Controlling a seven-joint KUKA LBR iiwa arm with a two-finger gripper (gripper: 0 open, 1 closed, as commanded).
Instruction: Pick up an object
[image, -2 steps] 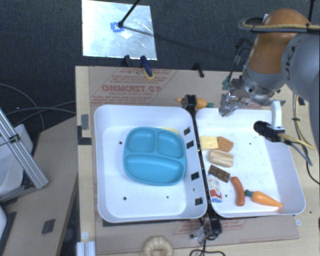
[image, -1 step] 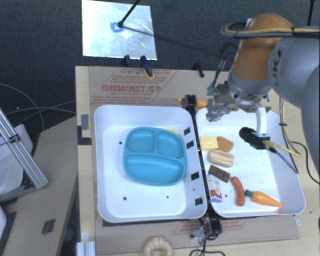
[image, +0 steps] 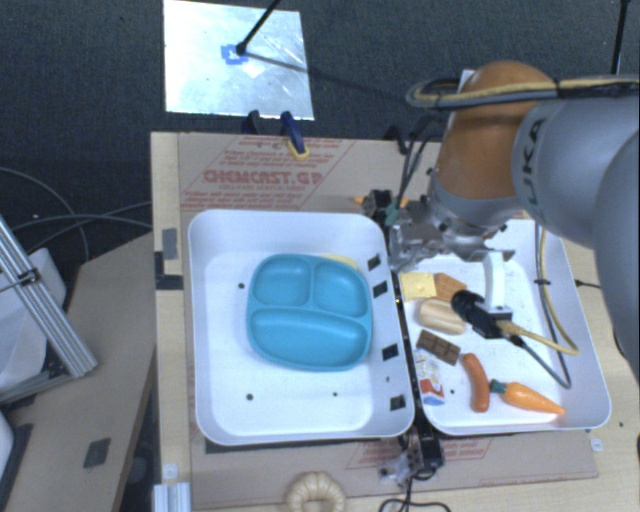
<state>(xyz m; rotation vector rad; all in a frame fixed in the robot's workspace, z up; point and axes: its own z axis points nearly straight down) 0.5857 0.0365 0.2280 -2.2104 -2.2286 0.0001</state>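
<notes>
Jaws (image: 432, 240) hang at the far end of the right bin (image: 585, 390), hidden under the wrist, so we cannot tell their state. Nearest below them lie a cracker (image: 418, 286) and bread roll (image: 441, 317); nearer us, a sausage (image: 476, 381) and carrot (image: 530, 399). We should descend squarely on the roll, clear of the bin divider beside it. Open room lies toward the carrot.

We look down at a slant from one fixed camera above the bench (image: 260, 165), far enough back to take in both the left bin (image: 215, 300) and the right bin (image: 575, 370). The arm (image: 560, 150) enters from our right, perhaps hiding that bin's far corner.
</notes>
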